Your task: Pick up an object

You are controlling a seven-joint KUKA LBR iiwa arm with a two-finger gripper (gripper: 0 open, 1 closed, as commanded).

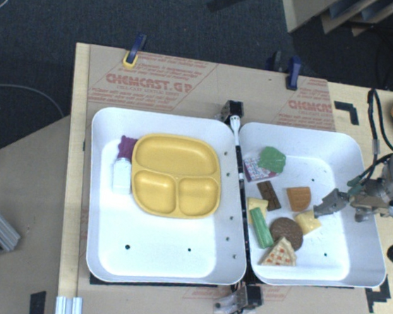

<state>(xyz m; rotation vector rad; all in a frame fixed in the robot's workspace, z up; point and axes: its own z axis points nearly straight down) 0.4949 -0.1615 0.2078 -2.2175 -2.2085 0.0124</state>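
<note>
Right-hand shallow white plastic bin (333, 258): holds a cluster of small toy-food pieces toward its left and middle. Contents, far to near: a green rounded leafy piece (273, 158); a small printed packet (255, 169) just beside it; a dark brown bar (269, 193); an orange-brown square block (298, 198); a green stick-shaped piece (261, 228) with a pale yellow end; a dark brown round disc (287, 231); a small pale yellow wedge (308, 222); a triangular waffle-patterned slice (280, 255). Left-hand shallow white plastic bin (155, 258): holds a yellow three-compartment plastic tray (176, 175), with a purple object (127, 145) and a white object (120, 176) at its left edge. The grey two-finger gripper (333, 202) sits low over the right bin, just right of the orange-brown block and just far of the yellow wedge; whether it is open or closed cannot be told, and nothing is visibly held. Risks, as judgement: the pieces lie close together, several touching, so a descent near the wedge may nudge the disc or block aside, or catch two items at once. The wedge is small and angled; it would likely slip or tip out of a closing grasp. A close on bare bin floor is equally possible.
</note>
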